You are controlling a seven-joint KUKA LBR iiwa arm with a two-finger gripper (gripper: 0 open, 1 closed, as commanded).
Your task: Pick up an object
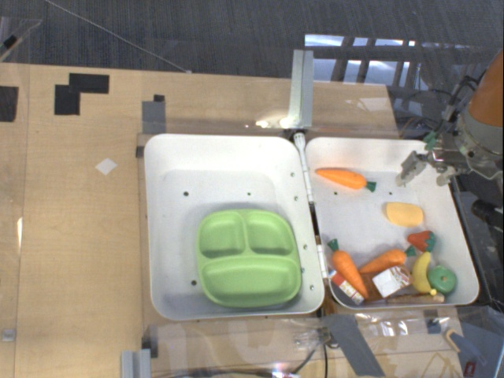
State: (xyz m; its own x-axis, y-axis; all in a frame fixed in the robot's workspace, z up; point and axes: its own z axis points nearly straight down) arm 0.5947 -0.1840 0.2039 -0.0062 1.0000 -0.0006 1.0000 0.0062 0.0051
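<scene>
My gripper [426, 170] hangs over the far right part of the right bin [354, 219], its two fingers spread apart with nothing between them. An orange toy carrot [342, 179] lies to its left near the bin's back. A yellow oval piece [404, 213] lies just below the gripper. At the bin's front sit two more carrots [346, 268] [383, 261], a red piece [420, 239], a yellow banana [424, 272], a green round piece [443, 279] and a small packet [390, 282].
The left bin [165, 211] holds a green divided plate [249, 257] at its front. A metal post [302, 89] stands behind the seam between the bins. Wooden bench surface [71, 211] stretches to the left.
</scene>
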